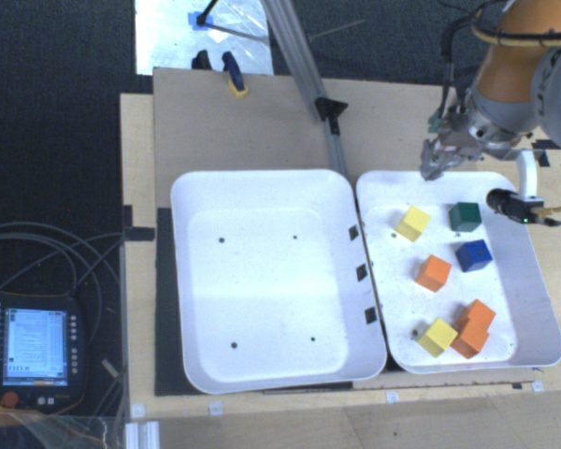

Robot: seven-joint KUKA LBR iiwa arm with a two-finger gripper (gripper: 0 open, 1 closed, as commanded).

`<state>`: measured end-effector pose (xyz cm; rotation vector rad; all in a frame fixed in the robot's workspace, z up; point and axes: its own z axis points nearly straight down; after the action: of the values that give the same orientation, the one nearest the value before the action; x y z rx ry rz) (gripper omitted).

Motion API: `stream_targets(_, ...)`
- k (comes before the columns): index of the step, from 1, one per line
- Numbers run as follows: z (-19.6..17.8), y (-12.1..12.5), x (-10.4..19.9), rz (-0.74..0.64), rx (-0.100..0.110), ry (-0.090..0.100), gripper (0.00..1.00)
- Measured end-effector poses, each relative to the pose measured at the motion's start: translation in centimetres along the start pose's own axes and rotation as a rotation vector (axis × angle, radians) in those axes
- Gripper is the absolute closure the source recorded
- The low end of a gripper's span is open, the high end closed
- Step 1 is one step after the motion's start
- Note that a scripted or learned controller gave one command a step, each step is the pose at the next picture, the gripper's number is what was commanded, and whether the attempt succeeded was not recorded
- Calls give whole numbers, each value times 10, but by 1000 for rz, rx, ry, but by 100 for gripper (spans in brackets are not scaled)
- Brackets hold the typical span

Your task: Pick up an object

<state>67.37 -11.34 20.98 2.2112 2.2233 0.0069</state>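
The right bin (533, 279) holds several small blocks: a yellow one (413, 224), a green one (465, 216), a blue one (473, 254), an orange one (433, 272), and near the front a second yellow block (438, 337) beside two orange blocks (472, 326). My gripper (435, 165) hangs over the bin's far edge, up and to the right of the yellow block and left of the green one. It is raised above the blocks and touches none of them. Nothing shows between its fingertips.
The left bin (196, 251) sits beside the right one, with clips along the shared edge. A grey pole (299, 50) slants across the back of the bench. A pendant with a lit screen (28, 349) lies at the lower left.
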Motion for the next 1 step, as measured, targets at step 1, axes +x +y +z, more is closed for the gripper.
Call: stream_targets(1, -35, 2, 0, 0, 1, 0, 100)
